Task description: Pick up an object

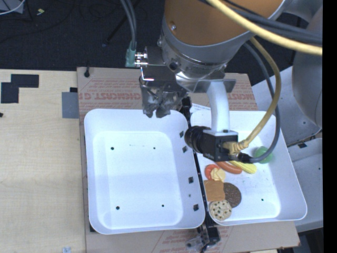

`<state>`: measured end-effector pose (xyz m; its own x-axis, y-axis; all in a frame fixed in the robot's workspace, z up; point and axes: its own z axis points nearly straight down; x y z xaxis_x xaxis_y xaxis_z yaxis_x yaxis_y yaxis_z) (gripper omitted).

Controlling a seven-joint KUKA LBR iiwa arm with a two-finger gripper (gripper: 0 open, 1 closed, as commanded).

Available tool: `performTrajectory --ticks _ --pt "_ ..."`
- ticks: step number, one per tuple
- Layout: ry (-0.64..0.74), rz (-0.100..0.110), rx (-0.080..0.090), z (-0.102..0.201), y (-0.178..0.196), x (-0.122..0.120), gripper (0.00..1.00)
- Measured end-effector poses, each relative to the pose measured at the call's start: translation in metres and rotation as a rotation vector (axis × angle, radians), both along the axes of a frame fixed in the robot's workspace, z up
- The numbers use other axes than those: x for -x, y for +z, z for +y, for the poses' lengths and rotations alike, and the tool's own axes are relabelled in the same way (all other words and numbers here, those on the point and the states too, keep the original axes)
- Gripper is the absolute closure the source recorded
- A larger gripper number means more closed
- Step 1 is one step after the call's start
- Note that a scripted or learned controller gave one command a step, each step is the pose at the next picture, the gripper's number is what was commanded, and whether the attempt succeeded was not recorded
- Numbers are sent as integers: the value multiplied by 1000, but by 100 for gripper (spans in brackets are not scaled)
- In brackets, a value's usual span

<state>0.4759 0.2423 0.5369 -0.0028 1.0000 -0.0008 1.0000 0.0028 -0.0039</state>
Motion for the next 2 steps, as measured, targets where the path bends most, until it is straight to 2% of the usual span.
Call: performTrajectory --ticks 1,2 --pt "-3 15 9 1 -208 2 100" --pt "-6 0 1 0 -197 -3 100"
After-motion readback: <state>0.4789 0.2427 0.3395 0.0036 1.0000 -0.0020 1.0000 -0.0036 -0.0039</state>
